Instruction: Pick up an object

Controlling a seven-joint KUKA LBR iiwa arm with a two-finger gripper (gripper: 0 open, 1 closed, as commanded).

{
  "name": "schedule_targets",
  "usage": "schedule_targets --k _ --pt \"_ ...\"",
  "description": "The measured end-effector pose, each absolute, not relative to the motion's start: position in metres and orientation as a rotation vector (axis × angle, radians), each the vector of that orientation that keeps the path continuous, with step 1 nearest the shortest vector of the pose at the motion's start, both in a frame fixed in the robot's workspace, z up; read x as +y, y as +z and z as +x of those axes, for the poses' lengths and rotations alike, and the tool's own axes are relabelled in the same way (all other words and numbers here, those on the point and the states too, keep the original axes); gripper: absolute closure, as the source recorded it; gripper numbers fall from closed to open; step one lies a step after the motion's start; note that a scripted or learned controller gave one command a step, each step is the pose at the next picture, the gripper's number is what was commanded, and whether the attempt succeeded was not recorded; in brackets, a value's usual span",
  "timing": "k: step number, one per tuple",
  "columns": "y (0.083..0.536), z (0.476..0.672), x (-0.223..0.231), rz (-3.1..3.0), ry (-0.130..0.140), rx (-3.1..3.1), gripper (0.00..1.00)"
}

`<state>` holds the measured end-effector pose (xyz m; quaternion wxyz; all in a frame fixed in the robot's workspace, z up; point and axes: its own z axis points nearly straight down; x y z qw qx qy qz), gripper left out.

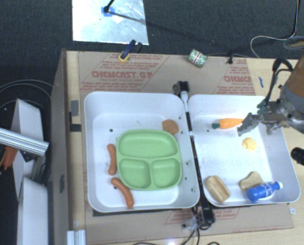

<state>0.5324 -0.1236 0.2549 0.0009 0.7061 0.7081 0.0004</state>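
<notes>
In the right bin (pixel 282 147), a toy carrot (pixel 228 123) is lying on its side near the far wall, orange with green at its left tip. A small pale yellow lump (pixel 249 144) is sitting nearer the middle. Along the near wall, a tan bread roll (pixel 216 188) is lying at the left, a slice of toast (pixel 251 179) is resting beside it, and a blue bottle (pixel 262 190) with a white cap is lying against that slice, cap pointing right
</notes>
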Motion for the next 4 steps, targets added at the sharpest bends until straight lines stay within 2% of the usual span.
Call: schedule_targets --k 1,2,3,4 --pt "0.156 0.591 -0.124 2.219 -0.001 2.226 0.00" --pt "0.112 0.580 -0.143 2.220 -0.001 2.223 0.00" --pt "0.084 0.630 -0.103 2.216 0.002 2.225 0.00" --pt "0.085 0.630 -0.103 2.217 0.002 2.224 0.00"
